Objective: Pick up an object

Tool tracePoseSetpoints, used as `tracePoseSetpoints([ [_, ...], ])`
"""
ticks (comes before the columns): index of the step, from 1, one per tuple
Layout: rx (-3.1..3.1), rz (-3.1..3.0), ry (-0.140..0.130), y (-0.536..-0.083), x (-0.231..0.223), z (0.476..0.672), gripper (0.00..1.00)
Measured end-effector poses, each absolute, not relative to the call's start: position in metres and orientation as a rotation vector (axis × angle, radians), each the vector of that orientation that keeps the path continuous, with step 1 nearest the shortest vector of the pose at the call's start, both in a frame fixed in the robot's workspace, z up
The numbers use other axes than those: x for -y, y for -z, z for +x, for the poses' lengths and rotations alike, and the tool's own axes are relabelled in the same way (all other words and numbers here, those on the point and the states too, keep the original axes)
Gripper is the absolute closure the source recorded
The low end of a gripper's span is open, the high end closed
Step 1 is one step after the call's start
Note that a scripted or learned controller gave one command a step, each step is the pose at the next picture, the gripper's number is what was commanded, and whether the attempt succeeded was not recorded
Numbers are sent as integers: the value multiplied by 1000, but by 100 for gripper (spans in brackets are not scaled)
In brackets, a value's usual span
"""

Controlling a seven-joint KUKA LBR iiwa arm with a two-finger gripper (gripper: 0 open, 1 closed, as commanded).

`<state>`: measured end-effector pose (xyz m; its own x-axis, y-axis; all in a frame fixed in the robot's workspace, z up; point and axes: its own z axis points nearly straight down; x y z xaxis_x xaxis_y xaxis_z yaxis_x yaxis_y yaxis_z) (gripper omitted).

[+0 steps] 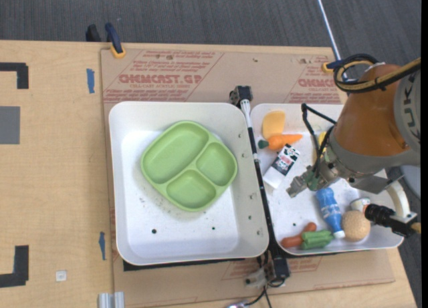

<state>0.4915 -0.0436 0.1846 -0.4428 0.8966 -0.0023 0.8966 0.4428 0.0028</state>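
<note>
— Pickings along the near rim of the right bin [289, 214]?

— Orange-and-green toy vegetable [304, 238] flat against that rim, beige egg [356, 225] just beside it. Crowded up to the wall; poor room for a descent.

— Next one back?

— Blue bottle [328, 208], lying down, near end close to the egg, perhaps touching. Looks the likeliest target: long, narrow, with bare floor on the side toward the left bin [124, 186].

— And the gripper [304, 183]?

— Hangs low over the right bin, just beside the bottle's far end. Cannot tell how wide open, nor whether anything caught; too shadowed and small to read.

— So how to do it well?

— Shift over the bottle's middle. Turn the wrist to close across the narrow width, never along the length. Descend straight, stop just short of the floor, squeeze gently; probably rolls if nudged from one side.

— Level with that, in the other bin?

— Green divided plate [190, 166]. Too broad; leave alone.

— Farther back?

— White card [284, 164] with black and red print, then small orange carrot [281, 141], then yellow piece [273, 125] near the far wall. Apart from the bottle, so no obstacle.
</note>
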Motion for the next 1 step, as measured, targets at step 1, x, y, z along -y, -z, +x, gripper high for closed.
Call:
tracePoseSetpoints([
  [1, -2787, 1451, 0, -185, 70, 480, 100],
])
